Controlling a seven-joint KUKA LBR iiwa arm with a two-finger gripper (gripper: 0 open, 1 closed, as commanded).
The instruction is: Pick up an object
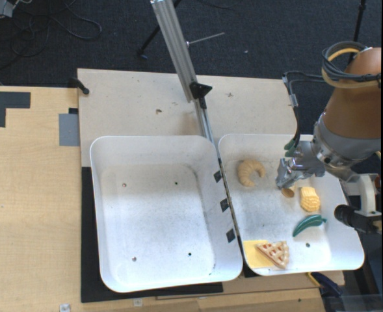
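The right bin holds several toy foods. A tan croissant lies near its upper left. A yellow corn cob sits at the right, with a green pepper just below it. A pizza slice lies at the bin's front edge. My gripper hangs low over the right bin, between the croissant and the corn. A small tan piece shows just under its tip, and I cannot tell whether they touch.
The left bin stands beside the right one, with a black-clipped divider between them. A slanted metal rail rises behind the bins. The arm's orange band looms over the right bin's far right side.
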